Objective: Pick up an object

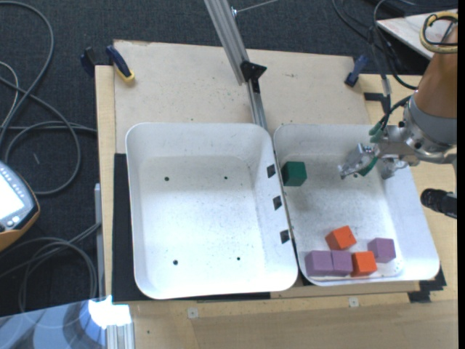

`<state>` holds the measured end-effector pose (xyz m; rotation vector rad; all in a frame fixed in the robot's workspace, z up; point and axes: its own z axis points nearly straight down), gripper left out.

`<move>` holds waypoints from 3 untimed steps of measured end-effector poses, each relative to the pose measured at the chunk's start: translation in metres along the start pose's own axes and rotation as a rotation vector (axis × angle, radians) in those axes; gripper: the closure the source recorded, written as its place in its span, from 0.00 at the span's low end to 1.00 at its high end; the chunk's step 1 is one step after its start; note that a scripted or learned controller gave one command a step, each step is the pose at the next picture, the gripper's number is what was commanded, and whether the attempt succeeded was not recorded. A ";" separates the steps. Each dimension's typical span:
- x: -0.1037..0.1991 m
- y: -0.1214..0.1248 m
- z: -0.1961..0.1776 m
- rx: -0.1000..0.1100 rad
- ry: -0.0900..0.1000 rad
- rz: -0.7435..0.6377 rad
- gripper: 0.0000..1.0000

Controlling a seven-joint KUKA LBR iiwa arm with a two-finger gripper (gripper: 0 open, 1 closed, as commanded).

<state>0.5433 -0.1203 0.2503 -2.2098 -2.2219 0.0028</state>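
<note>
In the right bin (407, 209), a green cube (294, 173) lies by the left wall near the divider. At the bin's front sit an orange cube (341, 238), a second orange cube (364, 263), a long purple block (327, 262) and a small purple cube (382, 249). My gripper (354, 168) hangs over the bin's upper middle, to the right of the green cube and apart from it. It holds nothing that I can see.
The left bin (145, 195) sits beside the right one. A slanted metal pole (231, 35) rises from the bench behind the bins. Blue clamps (120, 62) grip the bench's back corners. Cables lie on the floor to the left.
</note>
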 end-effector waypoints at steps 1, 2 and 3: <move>0.029 0.012 0.135 0.003 -0.001 0.004 0.00; 0.110 -0.060 0.048 -0.008 0.002 -0.002 0.00; 0.073 -0.050 -0.070 -0.017 -0.006 0.005 0.00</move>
